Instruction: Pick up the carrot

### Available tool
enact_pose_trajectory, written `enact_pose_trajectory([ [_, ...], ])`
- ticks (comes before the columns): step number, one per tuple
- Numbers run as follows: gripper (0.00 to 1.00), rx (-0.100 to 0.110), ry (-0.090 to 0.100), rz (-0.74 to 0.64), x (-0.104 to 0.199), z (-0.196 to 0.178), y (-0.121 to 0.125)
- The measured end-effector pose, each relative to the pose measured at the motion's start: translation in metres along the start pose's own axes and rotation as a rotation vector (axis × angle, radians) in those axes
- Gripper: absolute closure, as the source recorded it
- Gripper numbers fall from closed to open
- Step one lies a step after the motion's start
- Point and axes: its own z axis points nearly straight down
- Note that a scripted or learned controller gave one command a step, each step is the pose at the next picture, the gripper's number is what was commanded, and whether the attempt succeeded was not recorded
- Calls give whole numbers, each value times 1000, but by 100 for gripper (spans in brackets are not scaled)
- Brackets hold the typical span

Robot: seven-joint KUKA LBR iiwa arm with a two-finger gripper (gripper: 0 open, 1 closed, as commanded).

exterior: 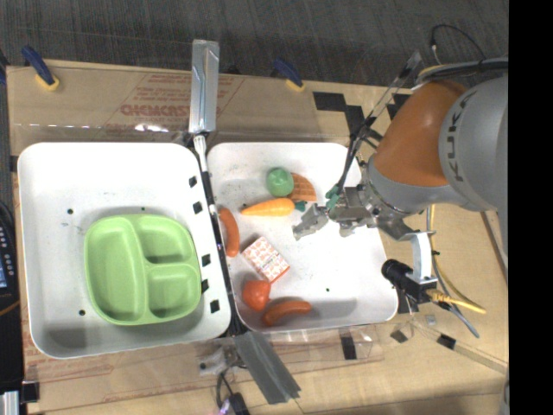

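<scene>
Sitting in the left bin [34, 232] is a green divided plate [143, 268]. Across the divider, the right bin [367, 292] has a sausage [228, 230] by its left wall, a patterned box [264, 259], a tomato [256, 294], and the carrot [270, 207] lying flat below a green ball [279, 181]. Just right of the carrot hangs the gripper [308, 223], fingers spread, pinching nothing.

- We counted two white bins [52, 171], side by side.
- We found one green divided tray [143, 269].
- We saw one carrot [270, 207].
- One green ball [279, 181].
- One patterned box [264, 259].
- Two blue clamps [40, 66].
</scene>
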Motion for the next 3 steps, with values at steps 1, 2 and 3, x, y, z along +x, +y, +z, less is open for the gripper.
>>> enact_pose_trajectory([
  [1, 0, 2, 0, 261, 25, 89, 47],
  [2, 0, -1, 0, 299, 55, 112, 129],
  [3, 100, 9, -2, 290, 56, 106, 127],
])
